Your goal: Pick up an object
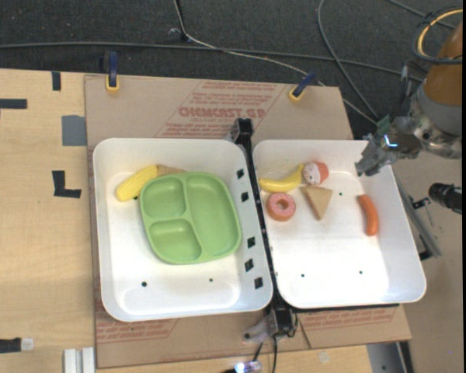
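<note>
A wooden counter (31, 208) bore two white bins. The pincer (370, 162) hovered at the right bin's (349, 282) two o'clock rim, its state impossible to tell. The orange sausage (369, 214) lay apart at three o'clock, likely the easiest pick, uncrowded by the other toys.

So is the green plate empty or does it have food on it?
Empty. The green plate shows three bare compartments. The yellow banana lies beside it in the left bin, not on it.
</note>
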{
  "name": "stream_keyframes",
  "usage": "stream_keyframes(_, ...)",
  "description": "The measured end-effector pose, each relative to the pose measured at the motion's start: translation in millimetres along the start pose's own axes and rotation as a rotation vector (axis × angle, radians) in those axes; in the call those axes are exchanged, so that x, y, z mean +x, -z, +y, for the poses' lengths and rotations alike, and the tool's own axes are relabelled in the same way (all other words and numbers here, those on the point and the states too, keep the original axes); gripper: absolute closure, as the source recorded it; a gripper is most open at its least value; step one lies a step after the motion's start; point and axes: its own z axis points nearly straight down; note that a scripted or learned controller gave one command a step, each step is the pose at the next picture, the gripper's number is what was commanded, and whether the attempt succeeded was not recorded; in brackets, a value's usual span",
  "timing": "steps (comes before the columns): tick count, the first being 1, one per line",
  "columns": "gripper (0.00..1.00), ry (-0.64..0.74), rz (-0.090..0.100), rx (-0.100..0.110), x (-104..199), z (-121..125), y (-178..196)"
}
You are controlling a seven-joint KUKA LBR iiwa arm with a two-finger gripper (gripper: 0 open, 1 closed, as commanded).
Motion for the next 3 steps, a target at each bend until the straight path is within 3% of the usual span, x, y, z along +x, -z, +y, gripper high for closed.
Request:
stream_keyframes(1,1.0,0.003,0.002,0.006,49.7,-10.0,-9.7)
stream_keyframes(3,1.0,0.005,0.003,0.006,158.0,-6.9,-19.3)
